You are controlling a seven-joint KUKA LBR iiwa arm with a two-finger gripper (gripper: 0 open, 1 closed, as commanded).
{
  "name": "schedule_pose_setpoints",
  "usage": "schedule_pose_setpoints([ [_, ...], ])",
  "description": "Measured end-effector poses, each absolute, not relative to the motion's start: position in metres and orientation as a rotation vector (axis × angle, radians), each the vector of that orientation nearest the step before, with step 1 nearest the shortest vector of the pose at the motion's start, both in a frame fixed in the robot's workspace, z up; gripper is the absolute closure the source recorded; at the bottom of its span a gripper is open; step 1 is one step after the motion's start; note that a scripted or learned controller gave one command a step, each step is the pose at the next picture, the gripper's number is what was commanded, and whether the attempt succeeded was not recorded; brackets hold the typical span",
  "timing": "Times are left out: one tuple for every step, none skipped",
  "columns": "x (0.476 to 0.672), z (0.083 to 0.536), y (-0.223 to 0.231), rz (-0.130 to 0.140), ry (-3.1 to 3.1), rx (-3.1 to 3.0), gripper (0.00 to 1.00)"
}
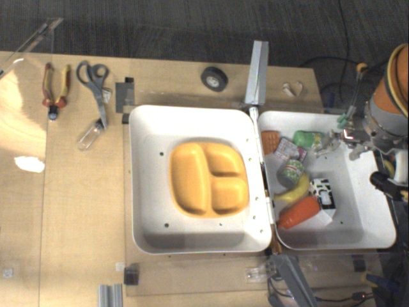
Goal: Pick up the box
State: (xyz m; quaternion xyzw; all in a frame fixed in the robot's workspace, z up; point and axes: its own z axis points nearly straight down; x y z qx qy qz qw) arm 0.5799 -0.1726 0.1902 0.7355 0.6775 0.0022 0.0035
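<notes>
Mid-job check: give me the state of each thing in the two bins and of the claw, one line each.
yellow tray: lying flat in the left bin, compartments facing up
box: lying in the right bin, not gripped
carrot: lying on its side by the box
banana: lying flat
green bottle: on its side
claw: over right bin, grip unclear

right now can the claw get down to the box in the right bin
Probably yes. The box lies near the right bin's left wall, its top uncovered, with the can and green item close beside it. The claw hovers to its right, nothing between them.
</notes>
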Motion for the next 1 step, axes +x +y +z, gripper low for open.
schedule_pose_setpoints([
  [0.6229,0.1021,-0.1538,0.018,2.238,2.18,0.0],
])
